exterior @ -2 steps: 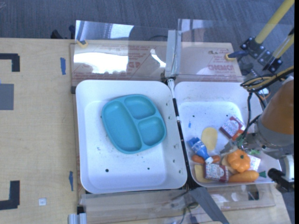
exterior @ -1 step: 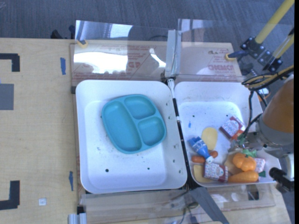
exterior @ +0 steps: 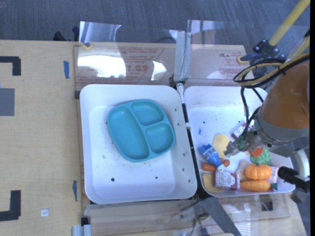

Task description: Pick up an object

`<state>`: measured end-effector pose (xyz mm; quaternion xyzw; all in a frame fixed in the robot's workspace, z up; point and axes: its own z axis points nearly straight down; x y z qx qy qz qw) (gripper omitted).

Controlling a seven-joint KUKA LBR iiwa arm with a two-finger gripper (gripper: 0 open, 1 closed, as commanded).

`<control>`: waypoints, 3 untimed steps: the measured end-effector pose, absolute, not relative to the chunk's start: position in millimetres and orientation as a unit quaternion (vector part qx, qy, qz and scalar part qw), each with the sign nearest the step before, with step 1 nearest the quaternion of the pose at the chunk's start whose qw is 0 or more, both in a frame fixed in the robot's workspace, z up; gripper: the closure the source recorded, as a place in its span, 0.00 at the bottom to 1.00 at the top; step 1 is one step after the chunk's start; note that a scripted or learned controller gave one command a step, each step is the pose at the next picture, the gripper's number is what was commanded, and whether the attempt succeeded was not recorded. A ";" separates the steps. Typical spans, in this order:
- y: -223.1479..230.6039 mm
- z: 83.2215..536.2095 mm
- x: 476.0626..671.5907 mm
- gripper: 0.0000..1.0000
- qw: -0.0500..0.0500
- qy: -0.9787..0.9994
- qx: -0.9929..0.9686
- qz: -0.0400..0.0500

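Observation:
The right bin (exterior: 216,109) holds a pile of toy foods along its front edge. Among them are a yellow rounded piece (exterior: 221,141), a blue bottle (exterior: 211,157), a small orange sausage-like piece (exterior: 208,167), a red-and-white carton (exterior: 226,179), an orange pumpkin (exterior: 258,172) and a carrot (exterior: 255,185). A green-and-red piece (exterior: 261,155) lies under the wrist. My gripper (exterior: 235,146) hangs low over this pile, just right of the yellow piece and close to it. The wrist hides whatever lies directly below it.
The left bin (exterior: 98,171) holds a blue three-compartment plate (exterior: 140,129). A clear plastic wall (exterior: 181,58) stands behind both bins. The divider between the bins (exterior: 188,141) runs just left of the toys. Black and yellow cables (exterior: 256,68) loop above the arm.

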<state>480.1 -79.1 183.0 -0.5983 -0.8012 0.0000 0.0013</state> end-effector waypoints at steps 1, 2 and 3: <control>-80.1 189.3 479.8 1.00 0.003 -0.801 -0.599 0.002; -42.7 180.9 500.9 1.00 0.002 -0.649 -0.760 0.003; -43.0 181.2 500.9 0.00 0.002 -0.649 -0.760 0.003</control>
